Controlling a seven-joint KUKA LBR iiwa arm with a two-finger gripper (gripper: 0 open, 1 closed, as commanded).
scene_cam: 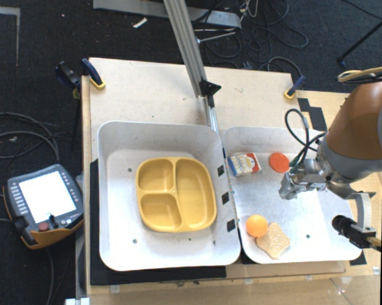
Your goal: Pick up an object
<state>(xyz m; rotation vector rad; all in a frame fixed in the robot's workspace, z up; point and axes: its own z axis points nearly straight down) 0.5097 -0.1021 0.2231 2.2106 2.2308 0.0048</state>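
Hand [291, 186] hangs over the right bin [313, 247], toward that bin's far half, reaching in from the worktop's right edge on the grey arm [357, 132]. Nothing shows between the fingers, so I judge it empty; how far apart they stand is too small and too blurred to read, so I cannot tell whether it is open or closed. Candidate objects all lie in the right bin: a small milk carton [244, 164] on its side near the far left corner, a red-orange disc [279, 161] just beside the hand on its far side, an orange ball [256, 225] near the front left, and a tan bread-like slice [274, 240] touching or nearly touching the ball. The left bin [115, 177] carries a yellow divided plate [176, 194], well apart from the hand. Risks, as judged from here: the hand sits over bare bin floor between the disc and the ball, so a straight descent would likely close on nothing. The disc looks flat and may give the fingers no purchase. The ball could roll away if nudged off-centre, and with the slice so close, one finger may land on the slice and spoil the grip.
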